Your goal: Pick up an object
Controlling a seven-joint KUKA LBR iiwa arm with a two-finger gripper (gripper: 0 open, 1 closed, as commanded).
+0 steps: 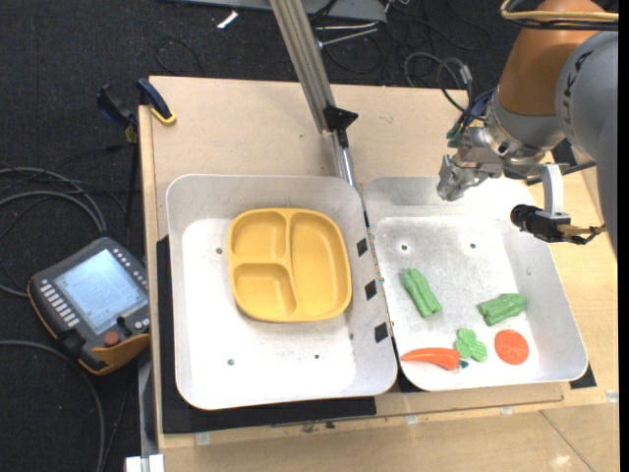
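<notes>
Green bean pod (pixel 421 292) looks light, stiff; I'd pinch it mid-length. End effector (pixel 451 187) hovers far off, grip state unclear.

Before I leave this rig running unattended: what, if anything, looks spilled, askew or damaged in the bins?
Nothing stands out. The yellow divided plate lies flat in the left bin. Five toy foods sit apart in the right bin, none over its rim. The tool hovers above that bin's far edge.
</notes>
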